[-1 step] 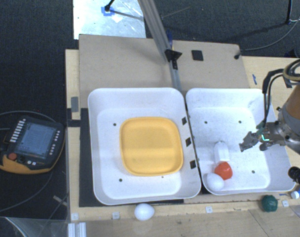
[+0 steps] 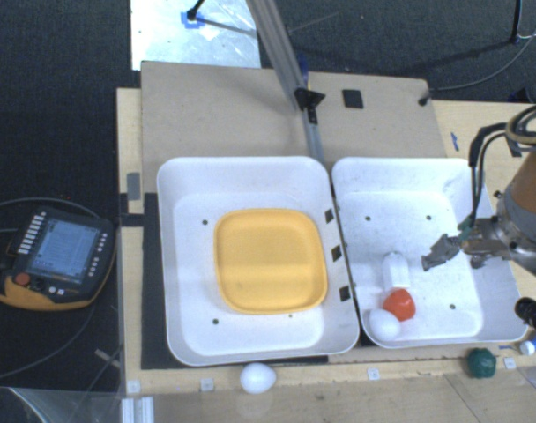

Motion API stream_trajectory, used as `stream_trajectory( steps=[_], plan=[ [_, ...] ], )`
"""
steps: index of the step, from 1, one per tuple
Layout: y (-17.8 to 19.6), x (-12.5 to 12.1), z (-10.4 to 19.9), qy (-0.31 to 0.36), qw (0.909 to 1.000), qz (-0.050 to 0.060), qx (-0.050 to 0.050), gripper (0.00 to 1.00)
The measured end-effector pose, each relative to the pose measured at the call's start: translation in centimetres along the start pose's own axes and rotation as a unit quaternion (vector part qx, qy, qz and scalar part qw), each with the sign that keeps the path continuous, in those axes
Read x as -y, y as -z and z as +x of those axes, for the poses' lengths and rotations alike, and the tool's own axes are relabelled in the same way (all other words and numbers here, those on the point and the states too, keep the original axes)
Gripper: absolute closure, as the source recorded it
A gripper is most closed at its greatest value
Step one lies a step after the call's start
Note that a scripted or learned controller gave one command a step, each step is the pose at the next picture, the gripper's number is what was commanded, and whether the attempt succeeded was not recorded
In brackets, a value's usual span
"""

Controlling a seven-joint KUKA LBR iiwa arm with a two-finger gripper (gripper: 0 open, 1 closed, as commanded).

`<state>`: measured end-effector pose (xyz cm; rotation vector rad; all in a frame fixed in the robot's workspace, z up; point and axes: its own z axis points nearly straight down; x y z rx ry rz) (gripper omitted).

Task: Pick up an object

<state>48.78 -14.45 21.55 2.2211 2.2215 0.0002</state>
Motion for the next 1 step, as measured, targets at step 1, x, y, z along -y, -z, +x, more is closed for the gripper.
stream_trajectory(
  steps=[1],
  plan=[
    [-4.23,0.18,0.45,0.000,1.0000,0.001,0.000,0.00]
  ],
)
